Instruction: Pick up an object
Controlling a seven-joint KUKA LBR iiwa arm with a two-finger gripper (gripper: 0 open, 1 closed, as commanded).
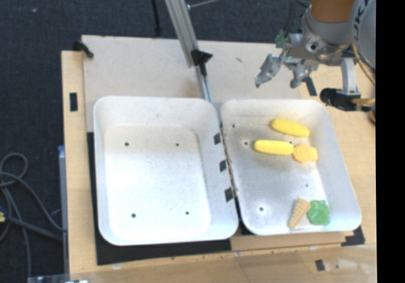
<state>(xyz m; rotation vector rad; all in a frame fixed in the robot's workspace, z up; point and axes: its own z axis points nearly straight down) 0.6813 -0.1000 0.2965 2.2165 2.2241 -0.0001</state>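
Several toy foods lie in the right bin (335, 149). A yellow corn cob (290, 127) rests near the far side, a second yellow cob (274, 147) lies just in front of it, and a small orange-yellow piece (305, 154) touches that cob's right end. At the near right corner sit a tan ice-cream cone (298, 213) and a green piece (319, 213) side by side. My gripper (283, 76) hangs above the bench just beyond the right bin's far rim. It is open, with nothing between its fingers (266, 73).
The left bin (101, 117) stands beside the right one, their rims meeting in the middle. A slanted aluminium post (180, 16) rises from the bench behind the bins, left of the gripper. Cables lie on the floor at the left.
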